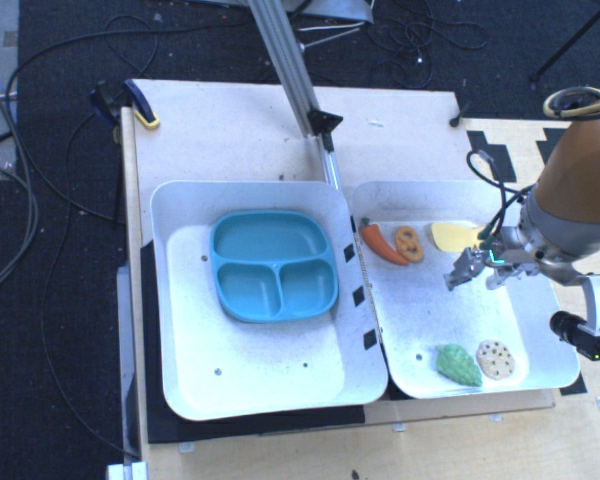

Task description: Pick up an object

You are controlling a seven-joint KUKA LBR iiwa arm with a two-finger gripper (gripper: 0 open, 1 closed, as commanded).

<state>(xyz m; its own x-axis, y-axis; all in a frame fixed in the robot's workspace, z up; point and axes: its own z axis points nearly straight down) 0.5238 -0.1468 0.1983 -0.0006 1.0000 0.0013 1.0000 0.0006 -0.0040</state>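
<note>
The bench (240,128) carries two shallow white bins side by side. The left bin (180,368) holds a blue sectioned tray (275,265), three compartments, lying flat near the bin's middle and a little toward its far side. The right bin (420,318) holds five small items and is the one the arm works over.

The arm (580,193) enters from the right edge of the camera view, its wrist hanging over the right bin's far right portion. The gripper (468,266) sits above the bin floor, just below and beside the yellow piece. Nothing is seen between its fingers; whether they are spread or closed cannot be told from this view.

Items in the right bin, largest first:
- Green leafy item (459,364), near the front edge, lying flat.
- Yellow piece (452,235), at the far side, partly covered by the gripper on its right end.
- Orange carrot (384,245), at the far left of the bin, lying at a slant, its green tip toward the divider.
- Speckled cookie (495,359), just beside the green leafy item on its right, apparently touching it.
- Pretzel (409,242), just beside the carrot's lower end, contact not clear.

All five items rest on the bin floor. A metal pole (285,53) slants across the bench's far side down to the junction of the two bins
</note>
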